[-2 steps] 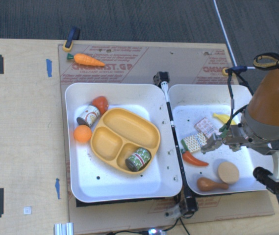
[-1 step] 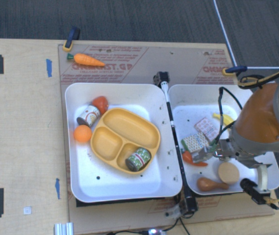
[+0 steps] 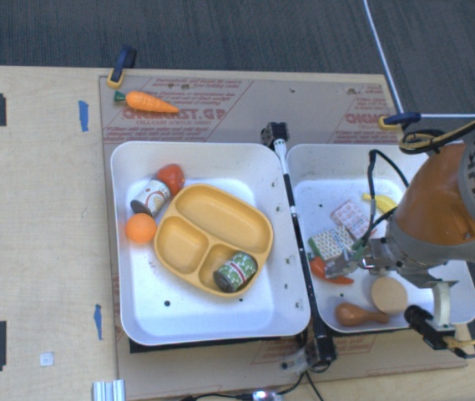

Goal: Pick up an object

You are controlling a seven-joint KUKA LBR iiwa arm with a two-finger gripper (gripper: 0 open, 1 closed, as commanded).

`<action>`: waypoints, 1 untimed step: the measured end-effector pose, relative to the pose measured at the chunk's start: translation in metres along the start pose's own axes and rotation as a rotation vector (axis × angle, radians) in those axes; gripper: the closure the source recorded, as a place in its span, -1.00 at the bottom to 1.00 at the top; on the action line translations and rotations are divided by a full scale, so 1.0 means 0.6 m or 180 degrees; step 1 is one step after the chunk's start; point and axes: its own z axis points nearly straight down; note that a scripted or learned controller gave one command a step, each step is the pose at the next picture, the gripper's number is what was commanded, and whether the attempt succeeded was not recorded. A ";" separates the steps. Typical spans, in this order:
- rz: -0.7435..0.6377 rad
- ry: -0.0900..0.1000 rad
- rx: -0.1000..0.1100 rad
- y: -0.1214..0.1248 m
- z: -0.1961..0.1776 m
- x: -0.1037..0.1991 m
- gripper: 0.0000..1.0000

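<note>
You find the hand (image 3: 343,262) low in the right bin (image 3: 468,307), at 9 o'clock from the orange arm band (image 3: 442,199); its finger state cannot be determined. A red object (image 3: 320,268) lies just beside it, partly hidden. A patterned packet (image 3: 329,242) sits at 11 o'clock; its print is unreadable. A tan round object (image 3: 388,294) lies at 4 o'clock. In the left bin (image 3: 137,307), the yellow divided plate (image 3: 220,215) holds a labelled can (image 3: 235,272), text illegible.
</note>
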 end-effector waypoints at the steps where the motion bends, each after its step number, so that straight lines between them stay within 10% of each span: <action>1: 0.0003 -0.0001 -0.0004 0.000 0.000 0.000 -1.00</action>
